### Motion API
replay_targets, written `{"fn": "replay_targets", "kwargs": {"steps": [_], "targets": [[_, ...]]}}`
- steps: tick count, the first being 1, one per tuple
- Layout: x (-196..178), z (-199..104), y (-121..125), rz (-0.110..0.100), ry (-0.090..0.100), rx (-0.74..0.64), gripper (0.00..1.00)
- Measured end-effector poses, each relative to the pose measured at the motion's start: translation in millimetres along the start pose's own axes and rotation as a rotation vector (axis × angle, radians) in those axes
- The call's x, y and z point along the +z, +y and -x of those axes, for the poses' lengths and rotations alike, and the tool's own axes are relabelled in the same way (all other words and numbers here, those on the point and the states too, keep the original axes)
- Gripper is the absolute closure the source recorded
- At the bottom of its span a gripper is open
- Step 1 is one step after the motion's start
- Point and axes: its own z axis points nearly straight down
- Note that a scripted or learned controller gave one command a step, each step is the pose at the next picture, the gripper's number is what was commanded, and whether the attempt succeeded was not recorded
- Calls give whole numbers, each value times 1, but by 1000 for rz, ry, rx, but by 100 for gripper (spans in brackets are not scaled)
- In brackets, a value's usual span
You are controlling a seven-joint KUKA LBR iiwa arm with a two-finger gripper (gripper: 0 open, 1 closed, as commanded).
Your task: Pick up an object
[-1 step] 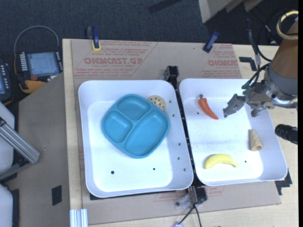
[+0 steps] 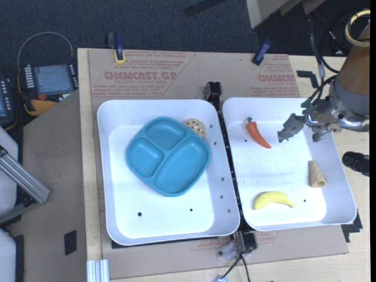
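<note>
Your claw [image 2: 305,129] spread over right bin [image 2: 294,216], beside carrot [image 2: 257,134], banana [image 2: 272,200] near, blue plate [image 2: 168,155] in left bin [image 2: 123,216].

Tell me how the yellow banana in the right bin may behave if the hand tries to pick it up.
The banana looks like a smooth, glossy toy, so it is probably light and stiff, yet may slip between narrow fingers. Its curved shape lies flat on the right bin, so it seems unlikely to roll, but a push at one tip could spin it. Nothing touches it, so the hand has free approach.
</note>
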Motion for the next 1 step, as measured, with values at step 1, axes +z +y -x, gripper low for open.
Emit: {"fn": "replay_targets", "kwargs": {"steps": [1], "targets": [[47,9,-2,0,0,1,0]]}}
